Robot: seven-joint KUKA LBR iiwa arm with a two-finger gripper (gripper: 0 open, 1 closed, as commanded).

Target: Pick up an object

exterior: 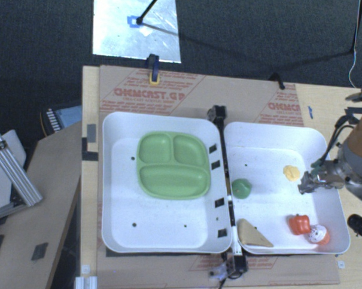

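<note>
The right bin [271, 136] holds a green ball-like piece [241, 188] near its left wall, a small yellow piece [292, 173], a red and white toy [306, 228] at the front right, and a tan wedge [253, 234] at the front left. My gripper [306, 183] hangs over the bin's right side, just right of the yellow piece and close to it. I see nothing between its tips.
The left bin [114, 228] carries a green divided plate [173, 165]. A black divider with clips [222, 190] runs between the bins. Cardboard [171, 92] lies under both. The arm [357, 160] comes in over the right rim.
</note>
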